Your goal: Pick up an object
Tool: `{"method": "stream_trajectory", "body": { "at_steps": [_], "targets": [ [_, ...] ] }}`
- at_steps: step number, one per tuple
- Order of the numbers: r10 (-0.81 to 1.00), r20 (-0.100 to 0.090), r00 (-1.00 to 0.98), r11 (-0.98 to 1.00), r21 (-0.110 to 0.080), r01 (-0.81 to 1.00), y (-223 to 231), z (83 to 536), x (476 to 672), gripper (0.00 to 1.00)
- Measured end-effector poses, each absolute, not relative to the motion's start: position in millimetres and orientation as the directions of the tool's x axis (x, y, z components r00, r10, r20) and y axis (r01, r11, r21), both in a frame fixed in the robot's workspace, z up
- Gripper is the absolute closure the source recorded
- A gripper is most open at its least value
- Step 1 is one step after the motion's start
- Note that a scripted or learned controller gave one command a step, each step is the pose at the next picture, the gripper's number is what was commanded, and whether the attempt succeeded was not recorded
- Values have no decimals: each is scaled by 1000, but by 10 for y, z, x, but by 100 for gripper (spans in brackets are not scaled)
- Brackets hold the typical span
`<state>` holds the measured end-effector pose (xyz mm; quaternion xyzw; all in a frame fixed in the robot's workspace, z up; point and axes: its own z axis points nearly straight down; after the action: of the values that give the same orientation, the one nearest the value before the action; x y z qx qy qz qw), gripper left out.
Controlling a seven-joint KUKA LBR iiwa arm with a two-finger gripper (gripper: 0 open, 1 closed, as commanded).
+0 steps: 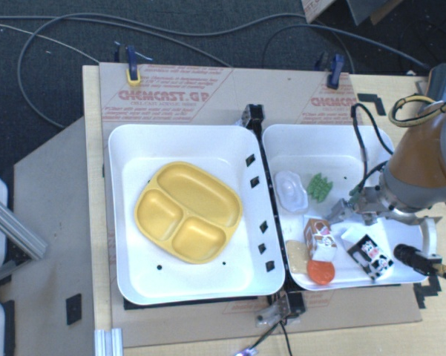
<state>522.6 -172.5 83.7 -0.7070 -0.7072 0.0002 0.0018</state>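
White plastic bins sit side by side on your table (pixel 171 87), whose brown board carries red print reading "CHEMCAST GP", once behind each bin. Two blue clamps (pixel 133 64) pin that board at the far edge. In the left bin (pixel 126 199) you have a yellow three-compartment tray (pixel 187 211), lying flat near the middle. The right bin (pixel 341 143) holds the small things: a clear plastic cup (pixel 290 190) near the divider, a green knobbly piece (pixel 320 187) just beside it, a small packet with a brown and white label (pixel 320 237) too small for you to read, a red-orange round object (pixel 320 272) at the bin's near edge touching the packet's lower end, and a black and white item (pixel 369 255) toward the near right corner. The arm (pixel 423 162) reaches in from the right, and its claw (pixel 349 206) hangs over the right bin between the green piece and the packet. You cannot tell from here how the claw stands, wide or narrow.
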Motion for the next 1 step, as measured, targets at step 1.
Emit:
{"method": "stream_trajectory", "body": {
  "at_steps": [1],
  "targets": [
    [1000, 2, 0, 0, 0, 1000, -1727, 959, 5232, 100]
  ]
}}
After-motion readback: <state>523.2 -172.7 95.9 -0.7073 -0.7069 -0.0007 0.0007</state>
